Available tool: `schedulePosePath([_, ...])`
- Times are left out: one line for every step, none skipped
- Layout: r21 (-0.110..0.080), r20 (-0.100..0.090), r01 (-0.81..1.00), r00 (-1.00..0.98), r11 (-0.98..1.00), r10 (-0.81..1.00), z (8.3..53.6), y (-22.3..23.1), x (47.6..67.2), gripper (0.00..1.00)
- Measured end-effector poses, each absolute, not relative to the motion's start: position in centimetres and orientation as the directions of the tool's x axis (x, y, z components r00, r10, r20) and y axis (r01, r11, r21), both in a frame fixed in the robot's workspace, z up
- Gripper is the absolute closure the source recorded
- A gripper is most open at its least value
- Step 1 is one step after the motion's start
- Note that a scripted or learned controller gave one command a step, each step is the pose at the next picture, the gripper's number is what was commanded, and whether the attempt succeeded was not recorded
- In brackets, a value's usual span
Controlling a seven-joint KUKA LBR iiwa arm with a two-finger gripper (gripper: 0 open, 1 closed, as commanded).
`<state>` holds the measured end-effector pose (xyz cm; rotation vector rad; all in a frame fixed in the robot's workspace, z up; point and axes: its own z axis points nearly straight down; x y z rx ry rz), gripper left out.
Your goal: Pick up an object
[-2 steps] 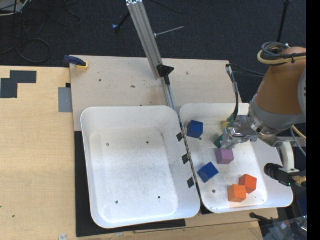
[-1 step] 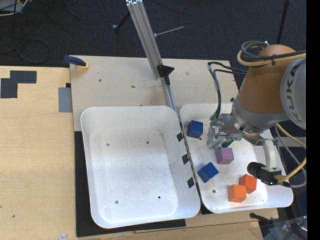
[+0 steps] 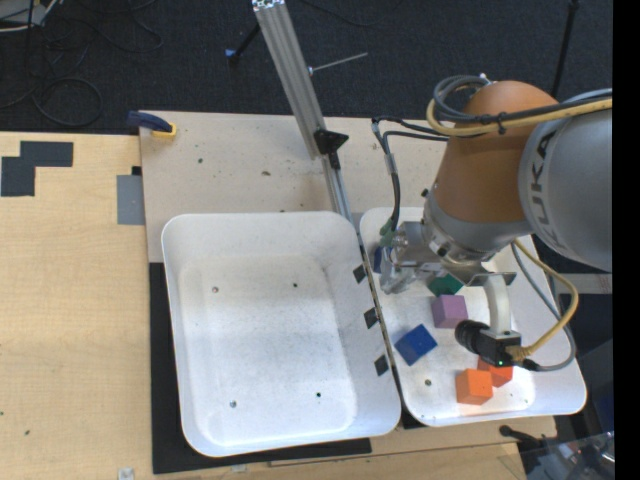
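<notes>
Camera view: gripper (image 3: 397, 265) is working low in the right bin (image 3: 560, 393) above the blue block (image 3: 416, 344), its grip state indiscernible, nothing visibly lifted; pick appears outstanding.

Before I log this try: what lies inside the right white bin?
In the right white bin: a blue cube, purple cube, orange cube and green block partly under the grey arm, which hides the far end.

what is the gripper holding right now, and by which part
It cannot be told. The gripper is low over the right bin, its tips hidden under the wrist. The blue block, purple block and orange block lie loose.
</notes>
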<state>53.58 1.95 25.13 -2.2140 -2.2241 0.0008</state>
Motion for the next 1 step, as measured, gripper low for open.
schedulePosePath([-0.003, 0.002, 1.0, -0.005, 0.005, 1.0, 25.27, 7.43, 53.26, 1.0])
